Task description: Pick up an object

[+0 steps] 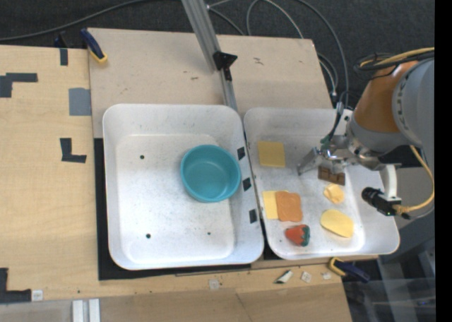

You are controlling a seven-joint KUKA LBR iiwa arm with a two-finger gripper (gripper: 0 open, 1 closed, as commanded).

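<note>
Your two-finger gripper point(319, 166) looks spread over a small brown block point(330, 174), perhaps untouched; closing off-centre could knock it toward the yellow chunk point(334, 193).

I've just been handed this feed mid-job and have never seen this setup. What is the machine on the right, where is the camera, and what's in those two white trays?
The camera is fixed above the bench and looks down at a slant. The grey machine with an orange band is a robot arm reaching in from the right; its gripper is low over the right bin, beside a small brown block. Whether it holds anything cannot be told from here.

The right bin also holds a pale yellow square, an orange slice overlapping a yellow piece, a red piece with a green end, and two yellow lumps. The left bin holds a teal bowl.
</note>
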